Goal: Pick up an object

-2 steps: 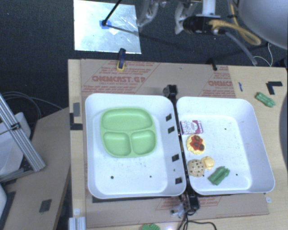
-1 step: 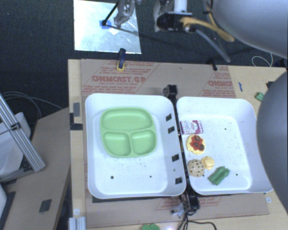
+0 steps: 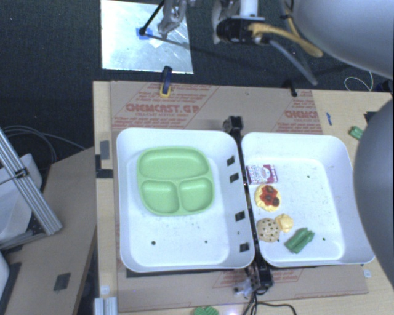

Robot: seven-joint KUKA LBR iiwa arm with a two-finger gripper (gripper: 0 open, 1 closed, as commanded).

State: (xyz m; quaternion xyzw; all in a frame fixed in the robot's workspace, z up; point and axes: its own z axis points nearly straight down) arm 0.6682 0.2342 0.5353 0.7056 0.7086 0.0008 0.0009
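Note:
The right bin (image 3: 320,178) holds several small items along its left side: a pink and white packet (image 3: 261,174), a red and yellow toy pizza (image 3: 269,197), a chocolate-chip cookie (image 3: 268,229), a small yellow piece (image 3: 284,221) and a green ridged piece (image 3: 300,240). A light green divided plate (image 3: 175,180) lies in the left bin (image 3: 126,203). My gripper (image 3: 173,17) is raised at the top of the view, beyond the bench's far edge and well away from both bins. Nothing is seen in it.
A blurred grey arm link (image 3: 377,184) covers the right edge and overlaps the right bin's rim. A yellow and blue clamp (image 3: 165,83) sits at the bench's far edge. A metal frame (image 3: 28,194) stands at the left. A shiny sheet (image 3: 144,37) lies on the floor behind.

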